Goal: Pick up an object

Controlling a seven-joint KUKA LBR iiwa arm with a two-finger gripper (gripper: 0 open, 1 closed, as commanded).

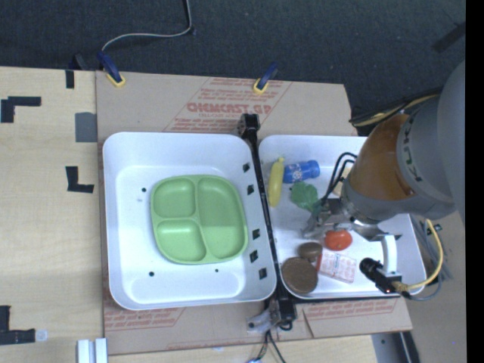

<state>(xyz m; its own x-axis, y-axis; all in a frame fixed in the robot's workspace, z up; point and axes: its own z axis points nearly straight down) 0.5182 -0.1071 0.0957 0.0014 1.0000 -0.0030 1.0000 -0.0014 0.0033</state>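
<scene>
Counter (pixel 45 203): carrying two white bins, I'm seeing.
Claw (pixel 324 221): hovering beside red object (pixel 338 240); grip state I'm not making out.
Left bin (pixel 121 165): holding green tray (pixel 200 219).
Right bin (pixel 412 252): holding the rest.

Arm (pixel 423 165) cut off at right edge; hand (pixel 327 221) fingers too small/blurred to tell.

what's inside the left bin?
The left bin holds a green divided plate; its three compartments have nothing in them. Whatever lies under the plate is covered.
</scene>
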